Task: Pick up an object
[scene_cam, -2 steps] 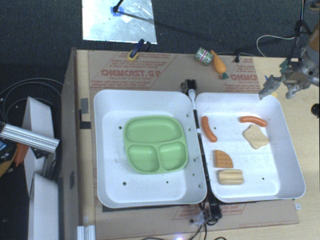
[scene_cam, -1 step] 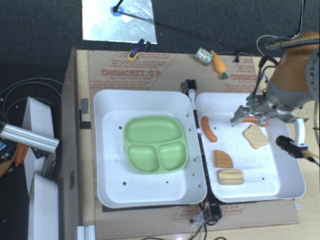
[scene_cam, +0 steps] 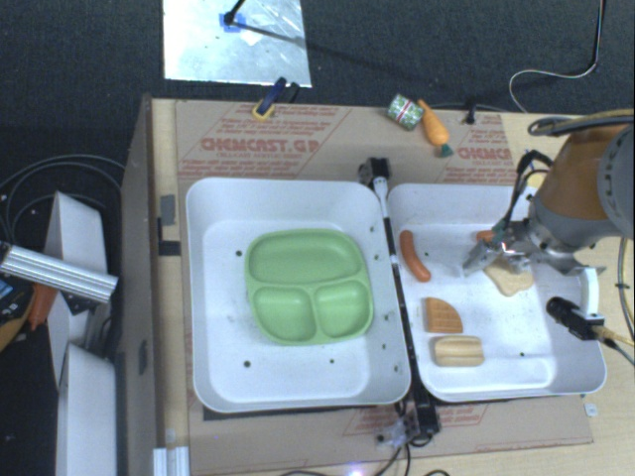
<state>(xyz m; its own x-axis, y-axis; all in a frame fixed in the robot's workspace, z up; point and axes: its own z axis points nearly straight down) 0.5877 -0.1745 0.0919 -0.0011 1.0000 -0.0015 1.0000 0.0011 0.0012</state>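
The right bin [scene_cam: 556, 370] holds several toy foods. An orange-red sausage [scene_cam: 414, 256] lies near its left wall. Below it sit a brown toast slice [scene_cam: 443, 315] and a tan bread block [scene_cam: 457, 350]. A pale beige piece [scene_cam: 510, 280] lies in the middle right of the bin. My gripper [scene_cam: 488, 254] is low over the bin floor, right at the upper left edge of the beige piece. A small orange bit [scene_cam: 484, 236] shows just above it. The arm's grey and orange body [scene_cam: 585, 191] covers the bin's right back corner.
The left bin [scene_cam: 213, 365] carries a green divided plate [scene_cam: 308, 286]. A black clamp [scene_cam: 377, 173] sits at the top of the ridge between the bins. On the cardboard behind lie a toy carrot [scene_cam: 435, 127] and a small can [scene_cam: 405, 110]. A black part [scene_cam: 570, 317] juts over the right bin's edge.
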